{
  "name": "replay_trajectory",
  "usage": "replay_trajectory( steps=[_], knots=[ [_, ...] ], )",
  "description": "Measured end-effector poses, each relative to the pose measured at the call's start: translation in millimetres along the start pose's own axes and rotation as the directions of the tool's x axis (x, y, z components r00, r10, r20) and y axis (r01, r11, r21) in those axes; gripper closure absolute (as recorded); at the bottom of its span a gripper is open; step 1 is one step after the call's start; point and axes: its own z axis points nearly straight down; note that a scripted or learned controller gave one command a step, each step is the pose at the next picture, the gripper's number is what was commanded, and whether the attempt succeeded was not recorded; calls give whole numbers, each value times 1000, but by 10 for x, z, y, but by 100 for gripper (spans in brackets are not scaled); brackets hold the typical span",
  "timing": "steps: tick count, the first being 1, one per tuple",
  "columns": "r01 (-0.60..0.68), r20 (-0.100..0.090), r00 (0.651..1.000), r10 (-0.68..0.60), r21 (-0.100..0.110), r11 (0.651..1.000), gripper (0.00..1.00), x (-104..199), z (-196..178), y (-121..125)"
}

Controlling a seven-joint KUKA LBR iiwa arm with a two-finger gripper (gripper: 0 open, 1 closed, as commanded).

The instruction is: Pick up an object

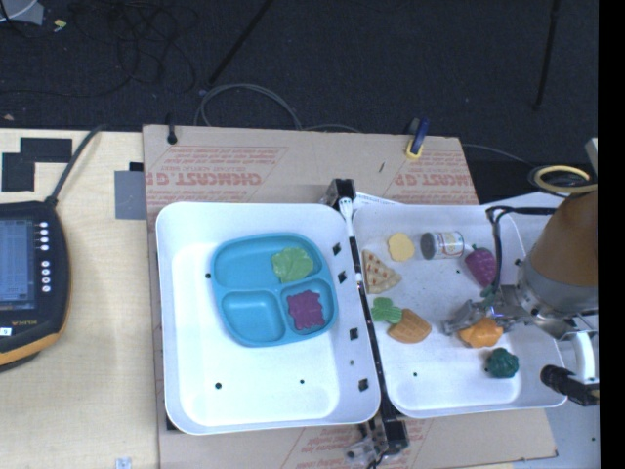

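Observation:
My gripper is low in the right bin, reaching in from the right edge. It sits just above and against a small orange toy food; whether it grips the toy is hidden from this angle. Other pieces lie in the same bin. There is another orange piece, a green piece, a waffle-like wedge and a yellow disc. A small jar lies on its side, with a purple piece close by and a dark green piece nearer the front.
The left bin holds a blue divided plate with a light green item and a magenta item in its compartments. A black and orange pendant lies at the far left of the bench.

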Motion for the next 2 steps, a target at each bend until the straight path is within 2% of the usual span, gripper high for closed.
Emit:
replay_trajectory(
  steps=[1, 2],
  knots=[
    [-6, 1, 1000, 6, -4, 1000, 100, -28, -140, 18],
    [11, 1, 1000, -11, -8, 1000, 100, 658, -40, 1161]
  ],
)
